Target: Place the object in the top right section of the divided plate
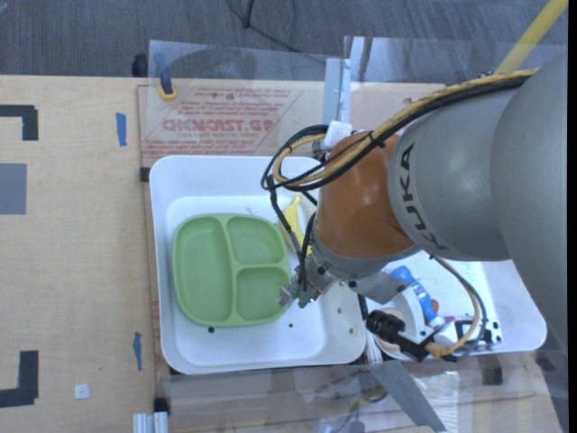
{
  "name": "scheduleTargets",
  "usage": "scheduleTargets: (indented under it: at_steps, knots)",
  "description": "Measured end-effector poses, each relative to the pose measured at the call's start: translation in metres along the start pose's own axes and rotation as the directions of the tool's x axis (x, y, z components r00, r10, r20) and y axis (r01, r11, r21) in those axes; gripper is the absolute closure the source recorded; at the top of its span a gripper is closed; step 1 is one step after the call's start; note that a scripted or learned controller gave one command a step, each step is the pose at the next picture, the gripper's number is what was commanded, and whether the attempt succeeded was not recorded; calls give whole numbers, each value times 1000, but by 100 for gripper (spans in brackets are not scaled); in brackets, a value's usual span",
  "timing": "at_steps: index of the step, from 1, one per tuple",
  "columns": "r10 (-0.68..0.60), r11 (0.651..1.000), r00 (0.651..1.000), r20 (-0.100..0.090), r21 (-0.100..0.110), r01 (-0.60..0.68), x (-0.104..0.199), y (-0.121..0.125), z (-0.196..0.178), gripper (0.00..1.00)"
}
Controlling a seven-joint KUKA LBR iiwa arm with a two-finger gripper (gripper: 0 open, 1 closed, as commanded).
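jaws [297, 293]: state cannot tell, at plate's right edge | divided plate [230, 269]: light green, three sections, left bin [180, 183]

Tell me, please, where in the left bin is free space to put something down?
The left bin has bare floor along its far wall above the green divided plate, and a strip below the plate by the near wall. All three plate sections look bare. It is crowded at the plate's right edge, under the arm.
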State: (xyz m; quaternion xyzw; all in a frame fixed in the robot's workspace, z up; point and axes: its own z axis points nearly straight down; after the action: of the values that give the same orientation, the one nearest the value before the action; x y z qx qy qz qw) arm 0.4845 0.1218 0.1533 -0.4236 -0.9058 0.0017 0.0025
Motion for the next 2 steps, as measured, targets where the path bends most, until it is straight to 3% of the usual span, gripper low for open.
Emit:
scheduleTargets:
  at_steps: [1,2]
  knots:
    - [0,1000,1000,0,0,0,0,0,0,0]
    - [-56,998,998,8,-18,56,-31,-5,64,0]
